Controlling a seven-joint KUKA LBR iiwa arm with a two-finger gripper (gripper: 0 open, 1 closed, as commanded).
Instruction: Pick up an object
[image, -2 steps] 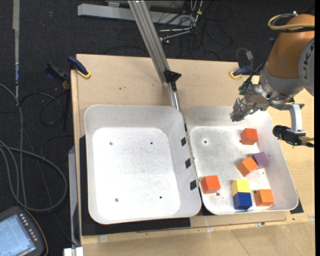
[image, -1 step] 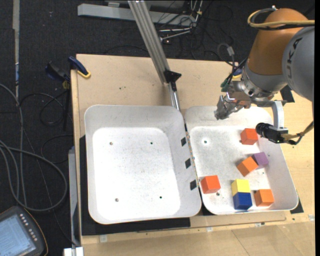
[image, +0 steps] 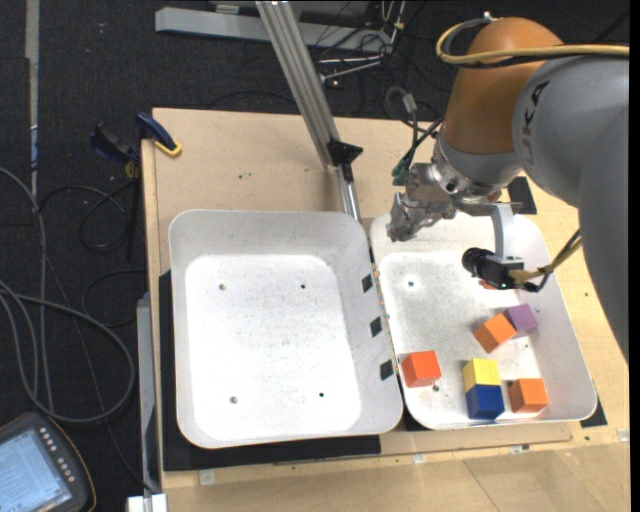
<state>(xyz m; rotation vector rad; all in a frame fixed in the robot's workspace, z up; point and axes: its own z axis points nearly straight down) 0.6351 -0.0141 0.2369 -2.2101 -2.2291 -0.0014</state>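
Gripper sits at right bin far-left corner; its state cannot be told. Isolated orange cube should be targeted, approached vertically, clear of bin wall.

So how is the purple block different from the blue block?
The purple block is lighter and looks smaller than the blue block. The purple block touches an orange block beside it; the blue block sits against a yellow block. Purple lies farther back, blue near the front rim. Both lie in the right bin.
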